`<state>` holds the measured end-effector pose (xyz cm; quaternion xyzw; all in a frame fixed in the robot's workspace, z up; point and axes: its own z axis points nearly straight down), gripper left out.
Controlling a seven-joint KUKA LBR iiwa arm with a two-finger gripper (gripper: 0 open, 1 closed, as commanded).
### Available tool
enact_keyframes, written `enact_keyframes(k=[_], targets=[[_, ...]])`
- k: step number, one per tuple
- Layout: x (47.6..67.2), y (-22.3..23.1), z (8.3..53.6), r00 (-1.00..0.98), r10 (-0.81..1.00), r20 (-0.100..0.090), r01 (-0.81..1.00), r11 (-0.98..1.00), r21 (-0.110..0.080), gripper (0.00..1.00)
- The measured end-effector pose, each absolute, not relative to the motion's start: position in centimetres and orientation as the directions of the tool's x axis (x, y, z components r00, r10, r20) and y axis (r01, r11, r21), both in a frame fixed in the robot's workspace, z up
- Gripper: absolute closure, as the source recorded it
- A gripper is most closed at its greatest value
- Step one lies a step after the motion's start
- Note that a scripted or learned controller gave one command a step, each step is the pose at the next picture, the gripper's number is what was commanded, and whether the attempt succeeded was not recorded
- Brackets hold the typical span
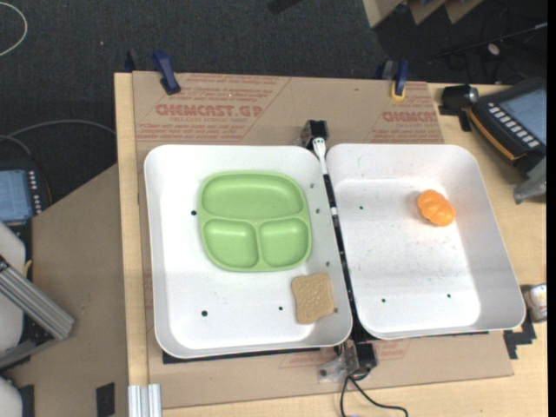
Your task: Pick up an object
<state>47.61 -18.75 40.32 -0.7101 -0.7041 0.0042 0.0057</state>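
Orange object (435, 208) (right bin (486, 259))

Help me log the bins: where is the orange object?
In the camera view, the orange object lies in the right bin, near its far right corner, apart from the green tray in the left bin.

bins (174, 302) white | divided plate (255, 221) light green | cracker (313, 297) tan, speckled | small object (435, 208) orange

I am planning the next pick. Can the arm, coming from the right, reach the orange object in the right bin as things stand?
Probably yes. The orange object lies alone in the right bin, nothing over it or beside it, and it sits toward the right side from which the arm comes.
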Motion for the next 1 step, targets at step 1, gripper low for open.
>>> enact_keyframes(k=[1], targets=[[53.67,-22.19,20.39,0.001,1.0,0.003,1.0,-0.001,-0.011,0.0]])
